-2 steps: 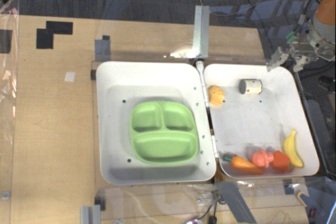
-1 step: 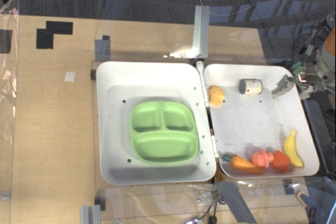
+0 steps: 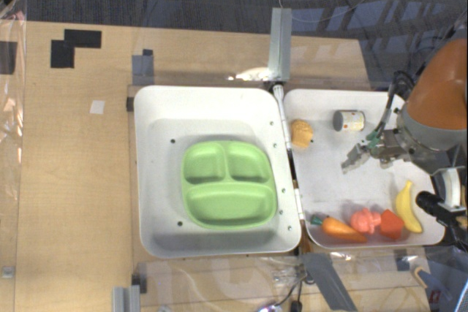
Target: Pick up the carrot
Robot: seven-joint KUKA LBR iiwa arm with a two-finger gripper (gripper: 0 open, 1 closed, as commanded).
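The carrot [image 3: 341,228], orange with a green top, lies along the front wall of the right bin [image 3: 322,179], near its front left corner. My gripper [image 3: 365,158] hangs over the middle of that bin, behind and to the right of the carrot and well apart from it. It stands open with nothing between its fingers. The arm's orange band [image 3: 439,91] shows at the right edge.
Beside the carrot lie a pink toy [image 3: 364,220], a red one [image 3: 392,224] and a banana [image 3: 407,206]. A grey can [image 3: 349,120] and a tan food item [image 3: 301,132] sit at the back. The left bin [image 3: 157,157] holds a green divided plate [image 3: 228,183].
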